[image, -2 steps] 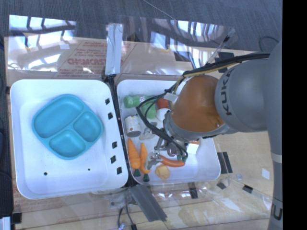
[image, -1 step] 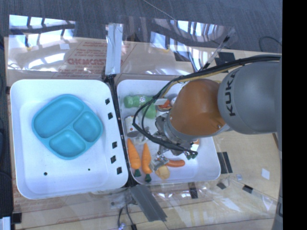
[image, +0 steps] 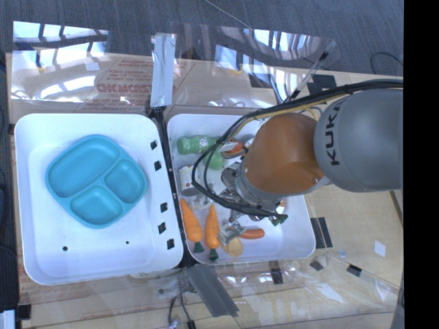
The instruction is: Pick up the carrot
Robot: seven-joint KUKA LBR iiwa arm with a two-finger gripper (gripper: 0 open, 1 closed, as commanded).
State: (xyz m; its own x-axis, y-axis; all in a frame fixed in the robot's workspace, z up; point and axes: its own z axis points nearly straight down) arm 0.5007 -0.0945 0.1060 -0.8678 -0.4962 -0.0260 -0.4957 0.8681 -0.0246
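The grey arm (image: 357, 139) with its orange band (image: 285, 153) reached in from the right, covering much of the right bin (image: 302, 235); the left bin (image: 27, 184) held a blue divided plate (image: 96, 180); whether the end effector (image: 236, 226) was spread could not be told; two carrots (image: 191, 222) (image: 212, 226) lay at the right bin's near left, beside a green bottle-like item (image: 195, 143) farther off and a small orange piece (image: 252, 234).

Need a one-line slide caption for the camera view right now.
KUKA arm over the right bin, above two carrots; blue tray in the left bin.
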